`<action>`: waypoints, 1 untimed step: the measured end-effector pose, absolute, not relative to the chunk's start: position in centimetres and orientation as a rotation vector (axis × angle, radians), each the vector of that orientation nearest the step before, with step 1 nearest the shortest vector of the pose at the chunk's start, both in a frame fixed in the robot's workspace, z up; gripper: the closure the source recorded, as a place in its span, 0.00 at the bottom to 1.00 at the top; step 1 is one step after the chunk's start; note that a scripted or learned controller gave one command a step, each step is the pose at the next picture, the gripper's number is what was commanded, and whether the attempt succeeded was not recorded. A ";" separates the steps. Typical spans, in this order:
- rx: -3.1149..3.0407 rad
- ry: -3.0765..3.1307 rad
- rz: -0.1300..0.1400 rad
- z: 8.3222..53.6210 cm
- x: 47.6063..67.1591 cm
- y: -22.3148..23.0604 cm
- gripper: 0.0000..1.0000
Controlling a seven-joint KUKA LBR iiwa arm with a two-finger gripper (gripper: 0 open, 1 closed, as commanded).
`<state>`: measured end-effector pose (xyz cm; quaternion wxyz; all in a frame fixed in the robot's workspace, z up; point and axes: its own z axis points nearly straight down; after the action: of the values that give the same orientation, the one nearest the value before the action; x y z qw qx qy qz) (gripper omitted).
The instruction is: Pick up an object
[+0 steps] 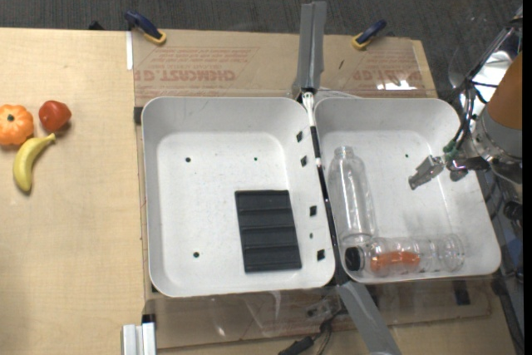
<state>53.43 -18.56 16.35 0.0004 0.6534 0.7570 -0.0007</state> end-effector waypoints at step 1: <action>2.049 2.380 -0.005 17.2 53.5 -18.6 1.00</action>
<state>53.45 -18.57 17.19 0.0004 0.6525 0.7578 -0.0015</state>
